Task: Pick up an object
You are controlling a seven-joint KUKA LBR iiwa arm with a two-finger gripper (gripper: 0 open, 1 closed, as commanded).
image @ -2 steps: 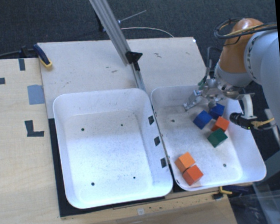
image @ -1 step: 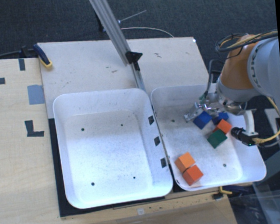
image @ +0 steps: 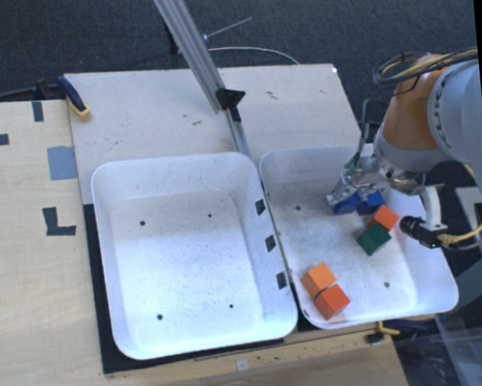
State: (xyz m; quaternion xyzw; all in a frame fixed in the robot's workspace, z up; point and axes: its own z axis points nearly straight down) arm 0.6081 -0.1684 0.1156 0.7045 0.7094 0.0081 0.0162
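Note:
The right bin (image: 288,226) holds several blocks. A blue block (image: 369,204) lies near its right wall, and my gripper (image: 348,189) is down in the bin right at that block's left upper side, partly covering it. Touching the blue block's lower right is a small orange block (image: 386,217), with a green block (image: 373,239) just below that. Two more orange blocks (image: 319,277) (image: 332,300) sit together near the bin's front left. The grey arm with its orange band (image: 408,121) reaches in from the right.
The left bin (image: 170,162) stands beside the right one. A slanted aluminium pole (image: 198,52) crosses the bench behind the bins. A black connector with a yellow cable (image: 432,236) hangs over the right bin's right rim. A yellow-handled clamp (image: 73,95) lies at the far left.

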